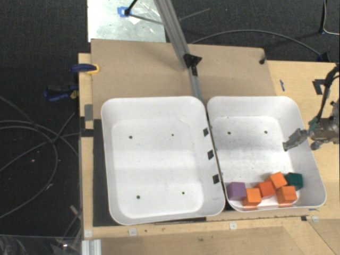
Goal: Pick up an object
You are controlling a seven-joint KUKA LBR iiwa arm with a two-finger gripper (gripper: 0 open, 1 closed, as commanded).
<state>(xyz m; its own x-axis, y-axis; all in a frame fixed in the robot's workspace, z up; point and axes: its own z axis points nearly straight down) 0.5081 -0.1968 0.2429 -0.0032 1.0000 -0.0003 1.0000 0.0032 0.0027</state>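
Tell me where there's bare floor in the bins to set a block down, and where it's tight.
The left bin has bare floor from wall to wall. In the right bin the far half, between the centre divider and the gripper, is bare. The near right corner is crowded: purple block, four orange blocks and green block bunched together.

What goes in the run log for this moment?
claw over right bin edge, holds nothing | blocks clustered in right bin's near corner: purple, orange, green | none picked yet
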